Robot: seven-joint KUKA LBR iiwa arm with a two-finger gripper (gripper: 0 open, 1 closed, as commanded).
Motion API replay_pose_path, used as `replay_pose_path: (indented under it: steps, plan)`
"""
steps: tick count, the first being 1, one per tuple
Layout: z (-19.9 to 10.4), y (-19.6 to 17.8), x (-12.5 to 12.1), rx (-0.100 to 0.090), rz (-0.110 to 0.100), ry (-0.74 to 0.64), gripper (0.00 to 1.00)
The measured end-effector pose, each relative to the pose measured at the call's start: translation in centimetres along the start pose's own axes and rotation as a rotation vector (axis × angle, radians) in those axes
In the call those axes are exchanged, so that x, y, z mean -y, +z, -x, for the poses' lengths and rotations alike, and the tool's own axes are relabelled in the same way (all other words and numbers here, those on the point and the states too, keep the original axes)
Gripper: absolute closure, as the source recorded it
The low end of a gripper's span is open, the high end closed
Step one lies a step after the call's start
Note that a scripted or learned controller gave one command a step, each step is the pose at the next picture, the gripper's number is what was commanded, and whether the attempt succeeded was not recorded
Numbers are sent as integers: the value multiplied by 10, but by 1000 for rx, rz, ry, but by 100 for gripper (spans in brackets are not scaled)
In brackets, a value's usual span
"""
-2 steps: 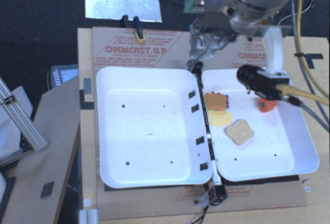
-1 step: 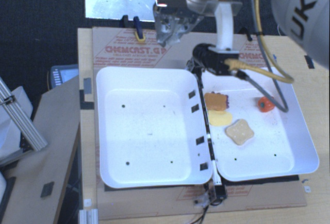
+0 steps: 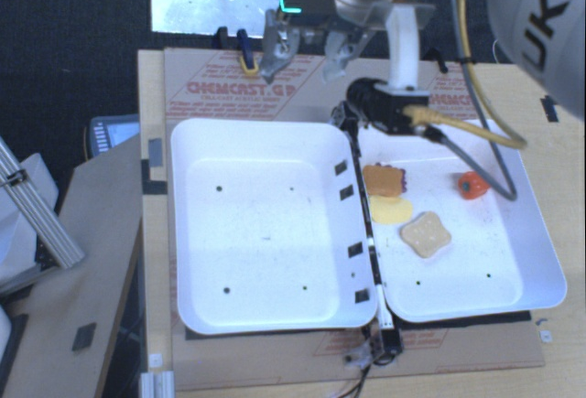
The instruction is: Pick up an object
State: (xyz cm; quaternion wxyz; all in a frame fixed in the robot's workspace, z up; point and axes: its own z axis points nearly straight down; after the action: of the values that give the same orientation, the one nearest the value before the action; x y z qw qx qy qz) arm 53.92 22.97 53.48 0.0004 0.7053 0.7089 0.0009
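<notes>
The gripper (image 3: 302, 60) hangs high above the far edge of the bench (image 3: 156, 204), beyond the bins, with its two fingers (image 3: 275, 53) apart and nothing between them; the pick is judged not yet begun. All candidate objects lie in the right bin (image 3: 540, 277): a toast slice (image 3: 426, 234) near the middle, a yellow disc (image 3: 391, 210) just beside it, a brown-and-purple piece (image 3: 385, 179) touching or overlapping the disc near the divider, and an orange piece (image 3: 472, 186) well apart toward the right. The left bin (image 3: 265, 222) holds no objects. To perform the step well, select an isolated target; the orange piece or the toast slice appears the cleaner choice, since the disc lies flat and thin against the floor and is likely to slip from the fingers. Centre the open fingers over the target, descend vertically, and close only when the fingers straddle it. Keep the approach away from the yellow cable (image 3: 476, 126) and the grey cable (image 3: 499, 172) draped across the right bin. The bins rest on printed cardboard on a pale wooden bench; dark flooring surrounds it.
</notes>
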Motion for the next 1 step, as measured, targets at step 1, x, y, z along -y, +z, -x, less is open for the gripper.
replay_pose_path:
  steps: [1]
  plan:
    - [17, 63, -134, 2, 3, 8, 0]
